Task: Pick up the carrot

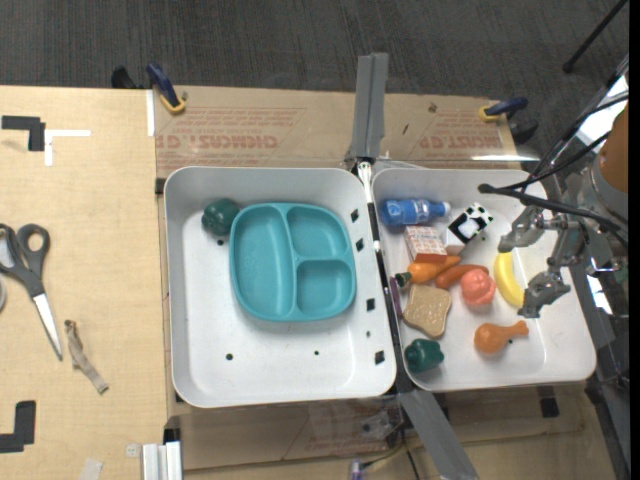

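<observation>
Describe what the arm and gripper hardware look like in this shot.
The gripper is bare grey metal, with two angular fingers hanging off a boxy, mechanical-looking wrist. Thin black cables loop around it. Beyond that, an orange patch of the arm shows at the right edge.

Divided plate point(292, 261) in left bin point(190, 298); right bin point(560, 353) holds carrot point(437, 269) between box point(425, 240) and bread slice point(428, 311); scissors point(32, 278) on tabletop point(75, 208) far left.

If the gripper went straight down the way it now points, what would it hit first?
Probably bare floor of the right bin, between the banana and the bin's right wall. The gripper hangs right of the banana; the carrot lies further left. Depth is unclear.
</observation>
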Tool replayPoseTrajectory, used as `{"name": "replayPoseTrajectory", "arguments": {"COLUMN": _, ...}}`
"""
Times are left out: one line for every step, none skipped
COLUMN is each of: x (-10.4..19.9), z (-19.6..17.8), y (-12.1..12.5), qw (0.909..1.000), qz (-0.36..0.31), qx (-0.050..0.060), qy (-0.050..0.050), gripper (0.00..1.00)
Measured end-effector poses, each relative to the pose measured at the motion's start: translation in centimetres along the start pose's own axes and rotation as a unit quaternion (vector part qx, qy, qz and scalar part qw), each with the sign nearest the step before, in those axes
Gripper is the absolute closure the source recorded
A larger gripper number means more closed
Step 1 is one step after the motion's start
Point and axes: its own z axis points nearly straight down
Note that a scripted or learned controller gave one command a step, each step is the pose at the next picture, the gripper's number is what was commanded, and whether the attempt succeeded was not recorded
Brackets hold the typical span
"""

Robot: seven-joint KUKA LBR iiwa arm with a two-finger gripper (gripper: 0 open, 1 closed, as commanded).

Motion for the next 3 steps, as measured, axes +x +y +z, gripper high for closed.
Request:
{"name": "replayPoseTrajectory", "arguments": {"x": -3.9, "z": 17.7, "y": 1.1, "qw": 0.9990, "qz": -0.044, "qx": 0.000, "qy": 0.001, "gripper": 0.00}}
{"name": "replayPoseTrajectory", "arguments": {"x": -6.4, "z": 18.4, "y": 3.6, "qw": 0.9996, "qz": -0.028, "qx": 0.000, "qy": -0.001, "gripper": 0.00}}
{"name": "replayPoseTrajectory", "arguments": {"x": -5.1, "z": 18.5, "y": 2.1, "qw": 0.9770, "qz": 0.213, "qx": 0.000, "qy": 0.000, "gripper": 0.00}}
